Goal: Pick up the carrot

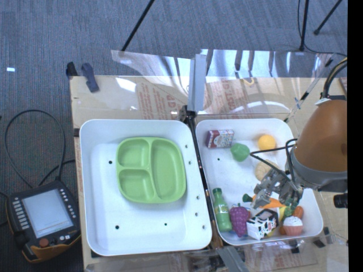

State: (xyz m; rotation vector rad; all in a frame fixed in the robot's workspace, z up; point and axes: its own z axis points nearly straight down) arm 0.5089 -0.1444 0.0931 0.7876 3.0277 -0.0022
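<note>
The carrot (271,202) lies in the right bin (227,177) near its front right corner. Its orange body points right and its green top (248,198) points left. My gripper (276,190) hangs directly over the carrot's body with its fingers open, straddling it. The grey wrist and the orange band (323,140) cover the bin's right side and hide part of the carrot.
Packed around the carrot are a cow-patterned carton (262,224), purple grapes (240,219), a green bottle (222,209), a cupcake (292,225) and a tan lump (262,169). Farther back sit a red carton (219,138), a green fruit (240,151) and a lemon (266,142). The left bin holds a green divided plate (151,169).
</note>
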